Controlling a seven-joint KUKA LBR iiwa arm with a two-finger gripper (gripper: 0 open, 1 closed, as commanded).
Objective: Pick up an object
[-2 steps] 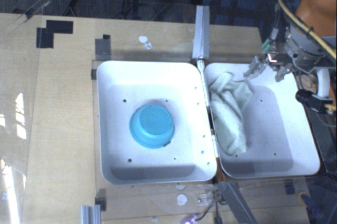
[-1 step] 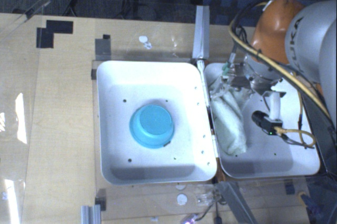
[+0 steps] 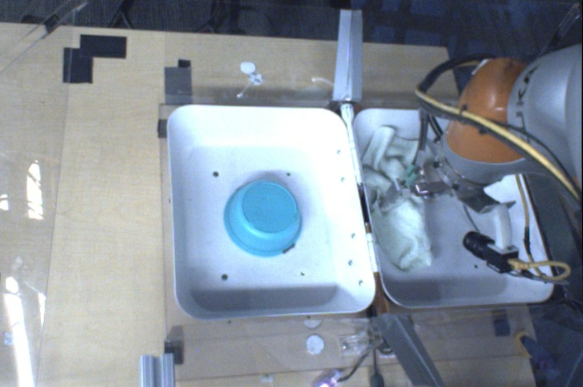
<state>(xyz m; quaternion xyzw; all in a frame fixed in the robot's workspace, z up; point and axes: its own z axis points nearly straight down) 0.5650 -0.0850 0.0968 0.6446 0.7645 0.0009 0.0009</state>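
Observation:
A round blue bowl (image 3: pixel 263 217) lies upside down in the middle of the left bin (image 3: pixel 193 194). In the right bin (image 3: pixel 455 283) a pale crumpled cloth-like object (image 3: pixel 404 232) rests against the left wall, with another whitish crumpled piece (image 3: pixel 382 148) behind it near the far corner. My gripper (image 3: pixel 412 182) hangs low over the right bin's left half, between these two pale pieces and very close to them. The arm's grey body and orange band (image 3: pixel 483 117) cover the bin's right side.
A metal divider post (image 3: pixel 347 57) stands behind the gap between the bins. Black cable and a connector (image 3: pixel 487 250) hang from the arm over the right bin's floor. Small brackets and clips sit around the bins on the wooden bench (image 3: pixel 91 221).

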